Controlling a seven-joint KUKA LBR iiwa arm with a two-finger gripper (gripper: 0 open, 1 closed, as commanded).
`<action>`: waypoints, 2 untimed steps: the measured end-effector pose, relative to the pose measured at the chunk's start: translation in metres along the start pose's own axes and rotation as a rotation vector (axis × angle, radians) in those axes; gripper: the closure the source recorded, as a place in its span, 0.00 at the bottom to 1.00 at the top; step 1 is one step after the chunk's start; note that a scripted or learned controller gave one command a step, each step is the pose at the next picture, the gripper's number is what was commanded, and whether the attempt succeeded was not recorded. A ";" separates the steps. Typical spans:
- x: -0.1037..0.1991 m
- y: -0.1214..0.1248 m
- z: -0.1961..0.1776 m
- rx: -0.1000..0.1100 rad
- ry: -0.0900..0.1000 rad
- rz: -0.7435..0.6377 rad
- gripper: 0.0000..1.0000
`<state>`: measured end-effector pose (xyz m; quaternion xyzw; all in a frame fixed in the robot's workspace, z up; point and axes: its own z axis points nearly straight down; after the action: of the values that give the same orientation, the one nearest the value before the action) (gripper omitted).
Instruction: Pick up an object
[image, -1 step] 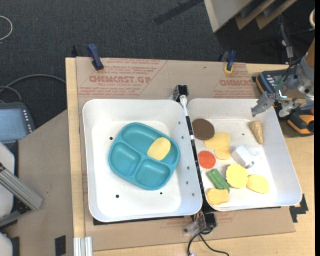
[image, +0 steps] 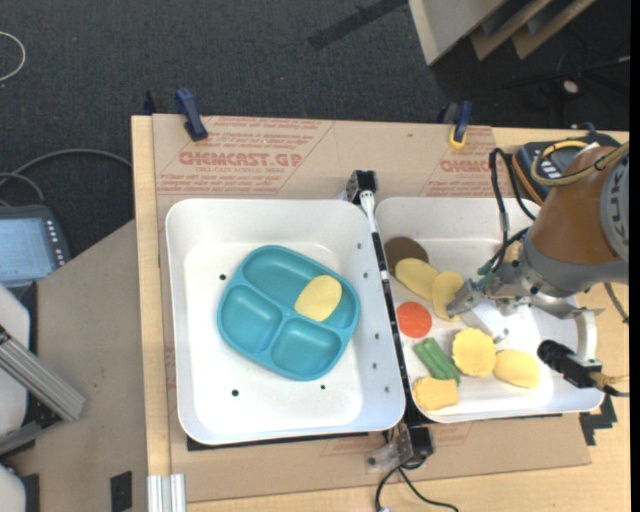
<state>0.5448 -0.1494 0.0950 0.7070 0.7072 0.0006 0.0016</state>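
My gripper (image: 468, 300) hangs low over the right bin (image: 560, 400), with the grey arm and its orange band (image: 575, 215) coming in from the right. Its tip is right beside a yellow-orange piece (image: 446, 287) and a long yellow piece (image: 417, 273); whether it touches either I cannot make out. Close by lie a red round piece (image: 414, 320), a green piece (image: 435, 357), a ruffled yellow piece (image: 473, 352), a lemon-like piece (image: 516, 368), an orange-yellow chunk (image: 436, 393) and a brown piece (image: 405, 248).
The left bin (image: 200, 400) carries a teal divided plate (image: 265, 320) with a pale yellow item (image: 319, 298) in its upper right compartment. A black divider (image: 380, 290) runs between the bins. Clamps (image: 190, 112) sit at the bench's far edge.
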 end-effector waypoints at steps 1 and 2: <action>0.026 -0.049 -0.066 0.002 0.004 0.000 0.00; 0.035 -0.064 -0.172 -0.009 -0.001 -0.002 0.00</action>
<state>0.4807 -0.1144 0.2663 0.7063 0.7078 0.0036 0.0051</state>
